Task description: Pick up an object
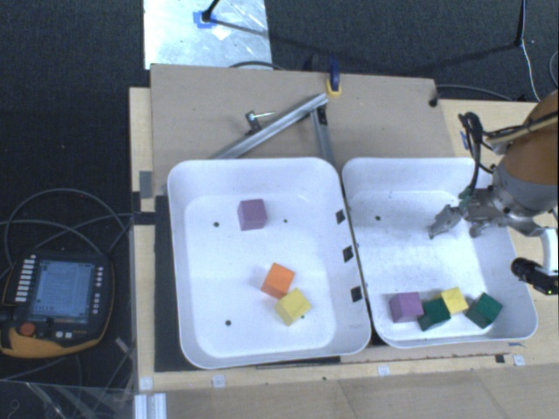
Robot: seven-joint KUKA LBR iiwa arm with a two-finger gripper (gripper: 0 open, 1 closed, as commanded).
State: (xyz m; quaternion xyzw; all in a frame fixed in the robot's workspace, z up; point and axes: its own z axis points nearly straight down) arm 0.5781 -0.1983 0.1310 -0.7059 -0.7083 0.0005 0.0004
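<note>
The left bin (188, 260) holds a purple cube (251, 214), an orange cube (278, 279) and a yellow cube (293, 306) that touches the orange one. Along the front wall of the right bin (410, 177) lie a purple cube (405, 305), a dark green cube (433, 312), a yellow cube (454, 299) and another dark green cube (483, 309). My gripper (456, 223) hangs over the right part of the right bin, behind that row of cubes. Its fingers look open, with nothing between them.
A metal bar (275, 127) lies on the brown board behind the bins. A teach pendant (57, 299) with cables sits on the floor at the left. The arm's body (533, 168) covers the right bin's right edge.
</note>
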